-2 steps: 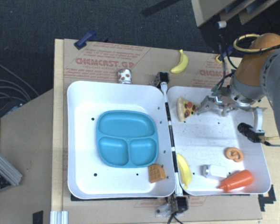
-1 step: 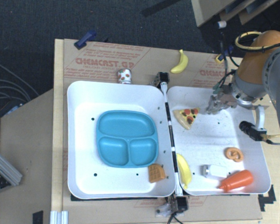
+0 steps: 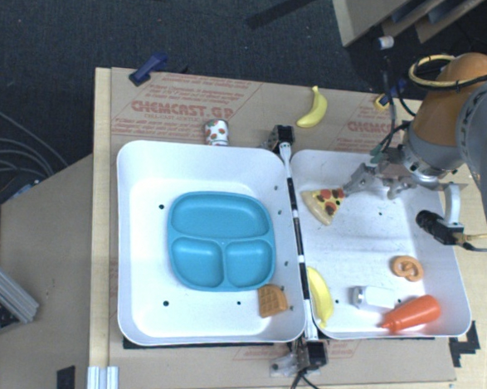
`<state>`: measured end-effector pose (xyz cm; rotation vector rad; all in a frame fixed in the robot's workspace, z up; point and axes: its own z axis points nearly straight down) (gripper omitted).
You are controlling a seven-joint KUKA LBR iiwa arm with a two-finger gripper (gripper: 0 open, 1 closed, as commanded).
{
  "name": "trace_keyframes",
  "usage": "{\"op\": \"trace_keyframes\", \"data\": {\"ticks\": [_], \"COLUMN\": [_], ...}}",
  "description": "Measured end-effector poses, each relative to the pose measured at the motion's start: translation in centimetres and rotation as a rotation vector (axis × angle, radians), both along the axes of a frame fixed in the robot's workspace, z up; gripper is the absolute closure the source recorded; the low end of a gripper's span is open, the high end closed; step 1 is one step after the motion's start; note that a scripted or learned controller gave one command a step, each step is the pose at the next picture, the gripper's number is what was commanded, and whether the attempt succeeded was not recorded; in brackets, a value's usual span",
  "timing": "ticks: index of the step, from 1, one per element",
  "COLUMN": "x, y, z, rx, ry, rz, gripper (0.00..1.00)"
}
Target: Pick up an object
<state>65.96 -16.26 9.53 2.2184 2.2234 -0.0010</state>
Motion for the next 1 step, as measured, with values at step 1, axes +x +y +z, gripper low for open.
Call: {"op": "trace_keyframes", "data": {"ticks": [1], "x": [0.73], "y": [5.09], "z": [-1.0], "rx": [0.002], "ry": [0.0], "rz": [-0.002], "gripper": [0.0]}}
